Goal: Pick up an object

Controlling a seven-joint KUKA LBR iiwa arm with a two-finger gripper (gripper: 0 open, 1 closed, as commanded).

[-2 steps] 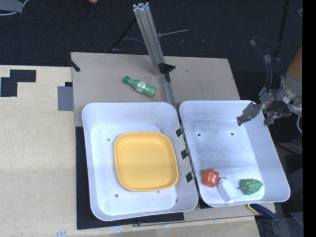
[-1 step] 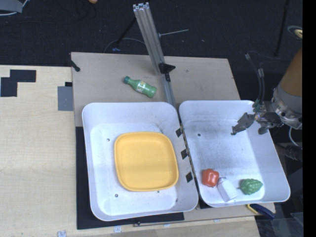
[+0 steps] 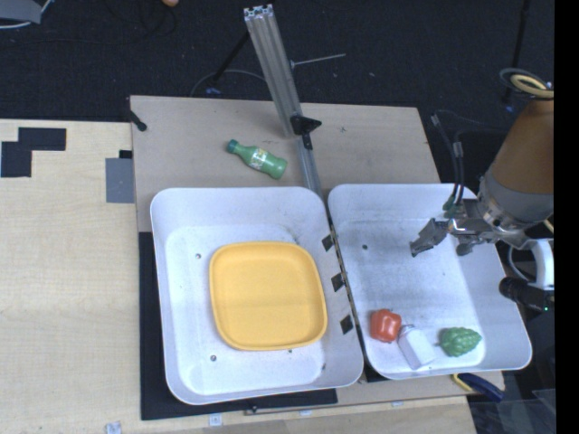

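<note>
three small things lie at five o'clock in the right bin [image 3: 362,208]: red pepper [image 3: 385,325], white block [image 3: 416,347], green lump [image 3: 460,340]. all probably light; the pepper looks smooth, best pinched across its middle. gripper [image 3: 445,240] hangs splayed, nothing in it.

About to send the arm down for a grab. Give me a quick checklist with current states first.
1. Gripper open: ok, fingers look spread.
2. Gripper carrying nothing: ok, nothing between the fingers.
3. Targets in the right bin: ok, red pepper, white block and green toy lie near its front edge.
4. Gripper above a target: not ok, it hangs over bare bin floor, behind them.
5. Pepper clear of block: cannot tell, they look close.
</note>
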